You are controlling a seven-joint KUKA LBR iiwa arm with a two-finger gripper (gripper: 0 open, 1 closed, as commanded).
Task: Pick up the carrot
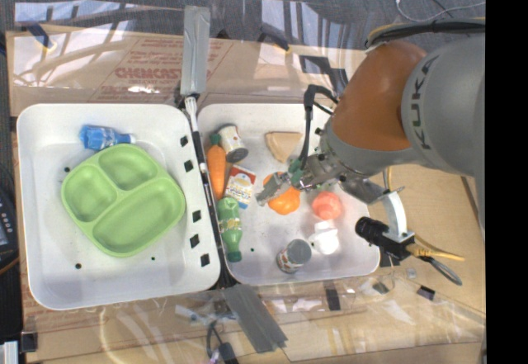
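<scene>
The carrot is a long orange piece lying lengthwise along the left wall of the right bin. My gripper hangs over the middle of that bin, about a hand's width to the right of the carrot and apart from it. It sits just above an orange fruit and beside a red and white packet. Nothing shows as held. The grey arm with its orange band covers the right part of the bin.
Around the carrot lie a small tin, a green bottle, a tan slice, a pink ball, a white piece and a grey can. The left bin holds a green divided plate and a blue bottle.
</scene>
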